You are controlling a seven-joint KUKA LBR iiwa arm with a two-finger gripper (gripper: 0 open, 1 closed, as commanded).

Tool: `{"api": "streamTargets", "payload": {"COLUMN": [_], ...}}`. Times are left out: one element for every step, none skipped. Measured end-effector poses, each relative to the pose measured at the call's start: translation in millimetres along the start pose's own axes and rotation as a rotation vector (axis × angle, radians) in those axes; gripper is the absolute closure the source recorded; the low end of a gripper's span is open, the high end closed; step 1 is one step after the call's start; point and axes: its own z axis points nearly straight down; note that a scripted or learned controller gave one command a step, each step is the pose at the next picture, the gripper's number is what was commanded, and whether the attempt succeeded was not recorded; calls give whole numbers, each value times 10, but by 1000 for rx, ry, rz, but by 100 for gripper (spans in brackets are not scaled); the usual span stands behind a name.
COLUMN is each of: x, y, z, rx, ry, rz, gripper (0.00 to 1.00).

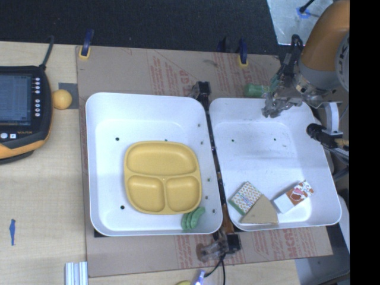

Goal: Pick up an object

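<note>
At the bottom edge, closest to us, we see a clamp [218,247] with a cable gripping the cardboard sheet [148,70] where the two bins meet. Just above it, in the near right corner of the left bin [101,159], lies a small green object [192,218], touching the lower right edge of a yellow divided plate [162,176] that sits flat in the middle of that bin. In the right bin [267,153] we find three things gathered along the near wall: a green-and-white checked packet [244,196], a tan triangular piece [260,212] just beside it and overlapping its corner, and a small white carton with red print [293,196] to the right, touching the triangle. The gripper [274,108] hangs over the far edge of the right bin, well apart from those three items, with nothing between its fingers; we cannot tell from this angle how wide it stands. Behind it the arm [326,40] shows its orange band at the right of the view. Just beyond the far wall of the right bin a small green object [255,90] lies on the cardboard. On the wooden bench [35,206] to the left we see a control pendant [21,111] with a screen, and a yellow ball [62,98] beside it.
</note>
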Motion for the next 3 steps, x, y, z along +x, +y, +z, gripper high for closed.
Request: {"api": "streamTargets", "payload": {"x": [589, 1306, 714], "y": [-1, -18, -372], "z": [-692, -155, -817], "rx": [1, 6, 2], "ry": [0, -2, -2], "rz": [0, -2, 2], "gripper": [100, 100, 100]}}
